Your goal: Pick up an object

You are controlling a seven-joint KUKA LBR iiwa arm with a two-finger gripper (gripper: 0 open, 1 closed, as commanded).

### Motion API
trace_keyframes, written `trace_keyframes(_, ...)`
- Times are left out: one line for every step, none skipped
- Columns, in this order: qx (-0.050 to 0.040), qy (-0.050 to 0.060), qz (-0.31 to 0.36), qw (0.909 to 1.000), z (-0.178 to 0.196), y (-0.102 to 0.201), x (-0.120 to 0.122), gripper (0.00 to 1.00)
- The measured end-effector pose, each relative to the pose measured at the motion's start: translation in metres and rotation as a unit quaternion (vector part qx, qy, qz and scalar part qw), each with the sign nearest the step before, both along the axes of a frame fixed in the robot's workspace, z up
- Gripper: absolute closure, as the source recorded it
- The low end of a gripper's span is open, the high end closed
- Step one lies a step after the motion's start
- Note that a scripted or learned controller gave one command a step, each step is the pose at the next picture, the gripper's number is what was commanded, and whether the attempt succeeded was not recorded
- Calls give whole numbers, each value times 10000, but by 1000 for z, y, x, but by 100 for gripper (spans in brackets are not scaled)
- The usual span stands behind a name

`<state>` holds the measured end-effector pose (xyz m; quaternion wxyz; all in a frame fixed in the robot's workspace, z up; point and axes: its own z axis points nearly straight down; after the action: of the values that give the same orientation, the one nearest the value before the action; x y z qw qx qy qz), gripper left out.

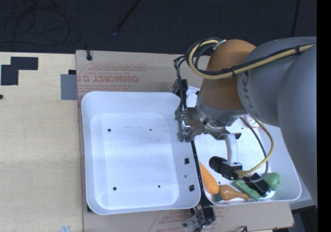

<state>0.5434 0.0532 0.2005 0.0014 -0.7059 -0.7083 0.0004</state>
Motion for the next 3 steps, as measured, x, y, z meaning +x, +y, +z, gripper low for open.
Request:
trace_keyframes(8, -67, 6, 10000, 122, 36, 18, 100)
trace_keyframes(-5, 28, 8, 10000, 78, 89, -5, 100)
trace_keyframes(-7, 4, -3, 10000, 96, 113, -25, 100)
